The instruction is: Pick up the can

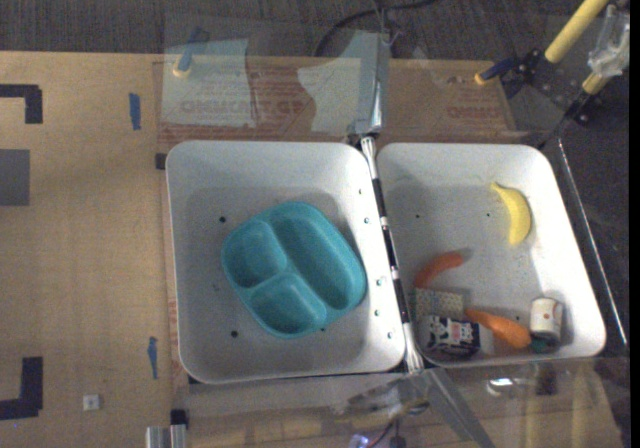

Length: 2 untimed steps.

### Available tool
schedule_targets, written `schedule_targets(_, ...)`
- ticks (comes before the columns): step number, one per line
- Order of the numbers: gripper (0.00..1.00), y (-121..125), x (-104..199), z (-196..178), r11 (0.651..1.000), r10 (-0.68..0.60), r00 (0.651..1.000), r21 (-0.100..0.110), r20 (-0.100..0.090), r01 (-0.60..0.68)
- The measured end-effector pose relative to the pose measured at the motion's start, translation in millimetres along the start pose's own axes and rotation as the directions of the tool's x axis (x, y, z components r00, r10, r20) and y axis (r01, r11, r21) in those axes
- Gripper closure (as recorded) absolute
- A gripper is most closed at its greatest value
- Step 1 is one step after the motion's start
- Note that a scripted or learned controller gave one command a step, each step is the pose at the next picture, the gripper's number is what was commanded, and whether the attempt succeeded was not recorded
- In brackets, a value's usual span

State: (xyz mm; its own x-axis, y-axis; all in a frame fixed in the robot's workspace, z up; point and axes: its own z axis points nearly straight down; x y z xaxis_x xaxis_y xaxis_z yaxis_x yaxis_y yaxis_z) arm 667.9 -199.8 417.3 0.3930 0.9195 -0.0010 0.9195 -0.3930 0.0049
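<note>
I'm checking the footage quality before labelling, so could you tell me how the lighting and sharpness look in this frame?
In the camera view the light is dim and bluish and the frame is slightly soft; clear panels behind the bins catch pale glare; the can in the right bin is small and blurred, so its label is unreadable; the teal tray casts only a faint shadow.

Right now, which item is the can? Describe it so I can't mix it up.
Look in the right bin, down in its near right corner. The can lies there, small and whitish with a dark teal end, just right of a carrot. It is the only pale cylinder; its neighbours are orange carrots, a yellow banana and a printed carton.
</note>
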Motion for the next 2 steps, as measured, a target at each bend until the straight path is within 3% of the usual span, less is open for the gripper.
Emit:
schedule_targets(1, 1.0, 4.0, -11.4, -18.5, 0.957, 0.292, 0.957, 0.001, 0.0, -0.292)
schedule_targets(2, 1.0, 4.4, -18.1, -18.1, 0.772, 0.635, 0.772, 0.002, 0.001, -0.635)
